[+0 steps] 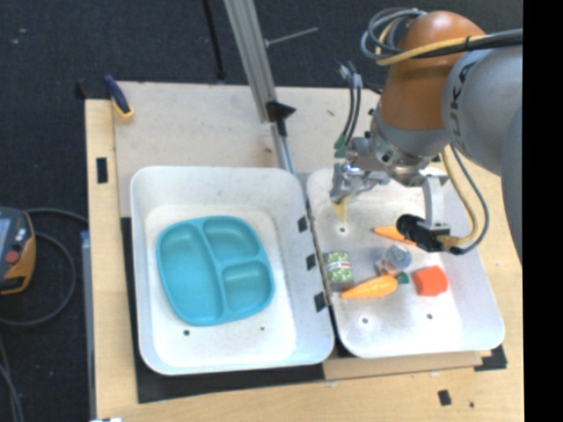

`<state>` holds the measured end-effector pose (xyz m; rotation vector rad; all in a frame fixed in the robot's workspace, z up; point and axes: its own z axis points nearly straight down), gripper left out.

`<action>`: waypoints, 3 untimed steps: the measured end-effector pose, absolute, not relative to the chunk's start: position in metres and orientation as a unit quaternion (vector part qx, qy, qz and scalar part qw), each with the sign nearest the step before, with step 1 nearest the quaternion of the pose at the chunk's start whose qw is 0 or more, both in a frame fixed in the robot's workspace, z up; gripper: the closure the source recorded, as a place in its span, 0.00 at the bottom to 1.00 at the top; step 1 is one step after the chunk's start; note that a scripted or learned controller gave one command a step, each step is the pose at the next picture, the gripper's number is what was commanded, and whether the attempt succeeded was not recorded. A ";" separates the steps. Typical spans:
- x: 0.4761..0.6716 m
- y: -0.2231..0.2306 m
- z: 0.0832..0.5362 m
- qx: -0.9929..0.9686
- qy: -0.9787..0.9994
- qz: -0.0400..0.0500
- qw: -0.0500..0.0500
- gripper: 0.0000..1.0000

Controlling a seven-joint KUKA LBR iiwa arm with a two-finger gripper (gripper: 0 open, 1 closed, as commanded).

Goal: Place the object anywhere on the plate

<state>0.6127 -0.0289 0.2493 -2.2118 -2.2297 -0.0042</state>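
Pincer (pixel 339 202) above right bin; carrot (pixel 369 288) well below, seemingly ungrasped.

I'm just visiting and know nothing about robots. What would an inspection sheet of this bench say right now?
Surface: two white bins, left bin, right bin, on a bench.
Job's things: blue plate in left bin, nothing on it; toy carrot, orange block, green packet in right bin.
Clutter: small grey piece.
Grippers: gripper over right bin, holding nothing.
Cables: cable loops atop the arm.
Surroundings: metal post, dark floor.
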 end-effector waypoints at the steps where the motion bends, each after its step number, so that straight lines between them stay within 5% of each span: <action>1: 0.597 0.021 0.258 -0.704 -0.710 -0.001 0.001 1.00; 2: 0.592 0.076 0.260 -0.704 -0.710 -0.001 0.000 1.00; 3: 0.592 0.073 0.260 -0.706 -0.708 -0.001 0.000 0.00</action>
